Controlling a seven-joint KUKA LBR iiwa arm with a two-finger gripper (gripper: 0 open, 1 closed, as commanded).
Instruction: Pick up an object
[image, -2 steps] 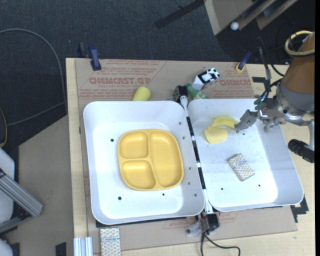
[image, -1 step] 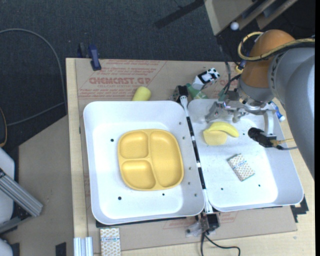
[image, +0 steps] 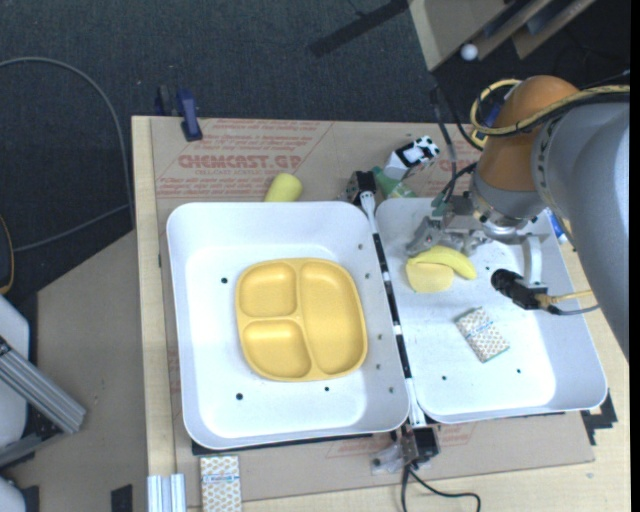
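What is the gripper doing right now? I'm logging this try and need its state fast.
Gripper: low in the right bin, at the yellow banana-like object; open or shut cannot be told.

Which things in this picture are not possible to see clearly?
- Tool: camera view, fingers too small and dark against the wrist hardware to judge.
- Yellow object: its upper edge meets the tool; contact unclear.
- Patterned packet: print too small to read.
- Arm: cut off by the right edge.

Two white bins (image: 190, 400), one yellow divided plate (image: 300, 318), one yellow banana-like piece (image: 440, 269), one small patterned packet (image: 482, 333).
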